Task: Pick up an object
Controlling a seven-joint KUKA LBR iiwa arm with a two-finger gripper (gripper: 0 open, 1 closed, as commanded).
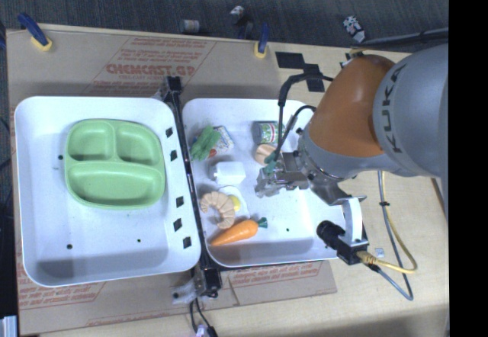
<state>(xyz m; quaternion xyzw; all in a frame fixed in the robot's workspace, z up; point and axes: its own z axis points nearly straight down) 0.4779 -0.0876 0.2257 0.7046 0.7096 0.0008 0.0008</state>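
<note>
Over the right bin (301, 255), the grey KUKA arm (396, 118) reaches in with its orange band above the wrist, and part of the white lettering "KUKA" reads along its casing. The gripper (273, 178) hangs low near the middle of that bin, just right of a small white block (229, 171); whether its fingers are spread or pressed together cannot be told, and nothing shows between them. Near it lie a small green-labelled can (267, 132), its print too small to read, and a green packet (209, 141) toward the bin's left wall. Lower down are a croissant-like pastry toy (219, 204) touching a little yellow piece (234, 204), and a toy carrot (236, 232) near the front wall. The left bin (30, 175) holds a green divided plate (114, 162). Both bins sit on brown cardboard (152, 57) printed in red with "CHEMCAST GP". Blue clamps (34, 30) grip its far edge.
</note>
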